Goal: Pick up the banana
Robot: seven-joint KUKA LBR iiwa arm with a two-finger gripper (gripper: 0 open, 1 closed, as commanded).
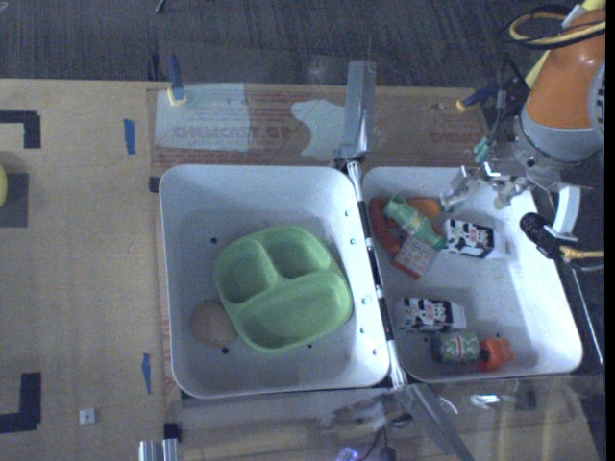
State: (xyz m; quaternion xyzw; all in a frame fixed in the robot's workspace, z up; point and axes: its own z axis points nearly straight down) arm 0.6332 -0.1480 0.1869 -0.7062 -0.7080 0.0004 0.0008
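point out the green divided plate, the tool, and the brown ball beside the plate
green divided plate (282, 288), camera view, on the ridge between its compartments
tool (478, 184), camera view, midway between its fingertips
brown ball (211, 324), camera view, on its visible top

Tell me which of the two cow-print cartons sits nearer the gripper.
The upper carton, by the right bin's back half, just below the gripper. The other carton lies lower, toward the front, beside the green-labelled bottle.

We see a green divided plate (283, 287) in the left bin (183, 209), a brownish ball (210, 324) tucked at its left edge, and cartons (468, 238) in the right bin (538, 325).
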